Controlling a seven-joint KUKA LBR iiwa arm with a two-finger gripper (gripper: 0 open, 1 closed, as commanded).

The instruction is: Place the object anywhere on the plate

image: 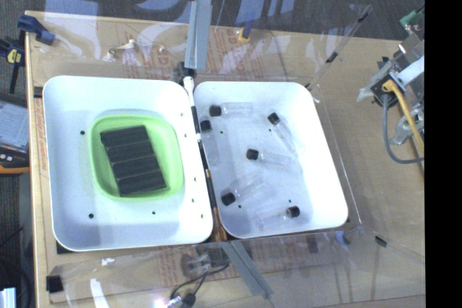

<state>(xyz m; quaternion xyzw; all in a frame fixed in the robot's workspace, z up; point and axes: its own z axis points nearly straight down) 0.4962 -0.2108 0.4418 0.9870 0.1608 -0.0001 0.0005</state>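
Two shallow white bins sit side by side on a tabletop point(346, 68). The left bin point(65, 155) holds a green plate point(97, 148) with a dark ridged block point(133, 160) already lying on it — apparently the task's object. The right bin point(317, 169) holds several clear, black-capped tubes point(281, 128). The end effector's state cannot be told.

Blue clamp point(35, 27) at bench point(361, 83) corner

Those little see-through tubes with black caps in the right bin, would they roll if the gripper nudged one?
Probably. The tubes look round and lie on their sides, so a nudge might roll them. Clear and smooth, they may be slippery. They look light.
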